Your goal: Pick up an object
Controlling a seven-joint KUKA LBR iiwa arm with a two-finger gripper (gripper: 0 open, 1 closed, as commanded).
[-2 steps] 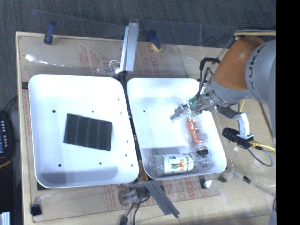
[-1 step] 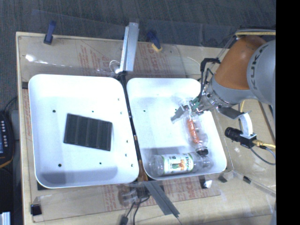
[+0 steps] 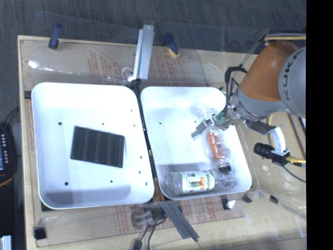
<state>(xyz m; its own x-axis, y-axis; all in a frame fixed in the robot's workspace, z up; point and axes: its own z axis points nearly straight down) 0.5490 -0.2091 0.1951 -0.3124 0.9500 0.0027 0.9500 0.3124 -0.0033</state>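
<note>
Clear bottle with a green label (image 3: 200, 182) is lying nearest the camera, on its side along the front wall of the right bin (image 3: 166, 139), long axis running left–right. Behind it a slimmer clear bottle with orange contents (image 3: 216, 147) is lying roughly front-to-back, dark cap toward the front, its far end pointing up at the tool.

Gripper (image 3: 210, 121) is sitting low over the back-right part of the right bin, arm (image 3: 270, 77) coming in from the right. The orange bottle is lying just in front of it, the nearer candidate by my read; the green-label bottle is farther toward the front wall. Any grasp would want the jaws closing across the orange bottle's short width, not along its length.

Tool state: can't tell. Something crumpled and transparent around the gripper tip is muddying the outline — can't say whether it's an object or glare, or whether anything is touching.

Left bin (image 3: 52, 103) is holding a dark flat ribbed rectangle (image 3: 98, 147), well apart from the arm.

Both bottles are transparent, so edges against the white are hard to read.
</note>
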